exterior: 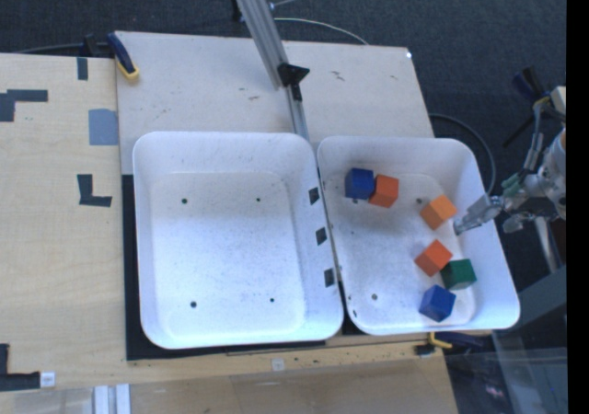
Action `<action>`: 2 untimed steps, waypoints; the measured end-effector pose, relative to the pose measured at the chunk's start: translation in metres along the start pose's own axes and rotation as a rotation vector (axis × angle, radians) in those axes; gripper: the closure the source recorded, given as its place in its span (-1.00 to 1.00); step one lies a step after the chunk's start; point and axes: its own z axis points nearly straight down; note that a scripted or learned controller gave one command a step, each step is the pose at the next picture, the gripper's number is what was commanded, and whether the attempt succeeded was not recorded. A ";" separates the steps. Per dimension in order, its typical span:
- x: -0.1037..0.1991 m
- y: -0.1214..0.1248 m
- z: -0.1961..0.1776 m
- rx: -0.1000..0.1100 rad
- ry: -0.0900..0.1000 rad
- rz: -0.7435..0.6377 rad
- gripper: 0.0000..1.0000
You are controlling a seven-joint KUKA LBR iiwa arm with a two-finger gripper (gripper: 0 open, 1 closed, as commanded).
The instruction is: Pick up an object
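Six small coloured cubes, all loose in the right white bin [465,156].
Blue cube [360,184] touching orange cube [385,190] upper left; second orange cube [439,211] right; third orange cube [433,258], green cube [458,273], second blue cube [437,303] clustered lower right.

The left bin [225,237] offers a broad open floor at the frame's centre-left. In the right bin [368,283], the lower-left floor lies open. Blocks crowd its right side: a blue block [359,184] touching an orange block [386,190] near the top, another orange block [438,211] by the right wall, then an orange [433,258], green [458,273] and blue [437,303] cluster at lower right. A slanted metal rail [262,21] crosses the upper middle.
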 end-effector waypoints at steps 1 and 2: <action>0.033 0.034 0.107 0.007 0.002 -0.001 -1.00; 0.080 0.106 0.171 0.003 0.003 -0.005 -1.00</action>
